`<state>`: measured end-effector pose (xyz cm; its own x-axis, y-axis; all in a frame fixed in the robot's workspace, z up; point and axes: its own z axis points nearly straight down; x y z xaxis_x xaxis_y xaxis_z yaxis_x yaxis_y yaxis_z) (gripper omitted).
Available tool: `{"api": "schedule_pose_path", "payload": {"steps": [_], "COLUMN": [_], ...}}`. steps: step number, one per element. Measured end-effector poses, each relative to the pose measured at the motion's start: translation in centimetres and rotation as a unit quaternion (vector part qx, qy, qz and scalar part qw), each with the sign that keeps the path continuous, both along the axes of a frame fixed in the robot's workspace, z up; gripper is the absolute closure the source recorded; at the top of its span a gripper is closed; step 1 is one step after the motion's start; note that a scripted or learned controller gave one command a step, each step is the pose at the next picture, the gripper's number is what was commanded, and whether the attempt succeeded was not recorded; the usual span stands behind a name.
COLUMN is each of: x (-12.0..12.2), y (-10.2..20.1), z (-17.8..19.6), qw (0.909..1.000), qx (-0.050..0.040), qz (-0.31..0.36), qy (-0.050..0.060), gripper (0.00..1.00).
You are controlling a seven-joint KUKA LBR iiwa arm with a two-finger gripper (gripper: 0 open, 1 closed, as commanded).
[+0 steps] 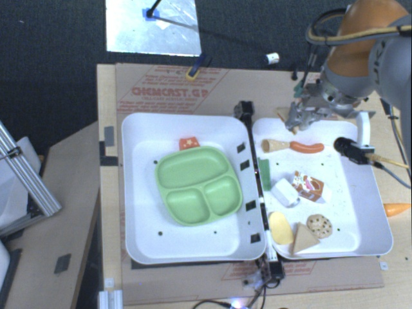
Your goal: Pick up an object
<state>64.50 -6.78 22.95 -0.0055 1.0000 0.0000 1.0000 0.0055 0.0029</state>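
White plastic makes up both bins, which sit side by side on a cardboard sheet point(170, 89) with red lettering. Your left bin point(138, 172) holds a green divided tray point(196, 185), lying flat near its middle. A small orange-red block point(188, 143) lies just beyond the tray's far edge.

Your right bin point(360, 192) holds the loose pieces:
- An orange-red sausage point(304, 148) with a tan end lies crosswise in the far part.
- A green stick point(264, 172) lies along the left wall.
- A white block point(284, 192) sits near the middle, with a red and white packet point(309, 185) just to its right.
- A yellow oval piece point(280, 227), a tan wedge point(304, 239) and a round cookie point(318, 225) are grouped at the near edge. The wedge touches the yellow piece.

An orange piece point(396, 208) lies outside the right bin, just off its right rim.

The gripper point(299, 120) hangs at the far left corner of the right bin, just beyond the sausage's tan end. The grey arm point(360, 37) and its orange band come in from the far right. Nothing is seen in its grasp, and all the listed pieces lie on the bin floors. You cannot tell from this angle whether the gripper is released or clenched.
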Motion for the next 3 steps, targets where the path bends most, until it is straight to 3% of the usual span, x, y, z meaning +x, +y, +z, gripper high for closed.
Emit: {"api": "schedule_pose_path", "payload": {"steps": [1,3], "x": [-1.7,-0.7], "y": [0.0,-0.4], "z": [0.2,-1.4], "qw": [1.0000,1.0000], "qx": [-0.0003,-0.0005], "qz": [-0.002,-0.002], "qy": [0.001,0.000], "gripper": [1.00,1.00]}}
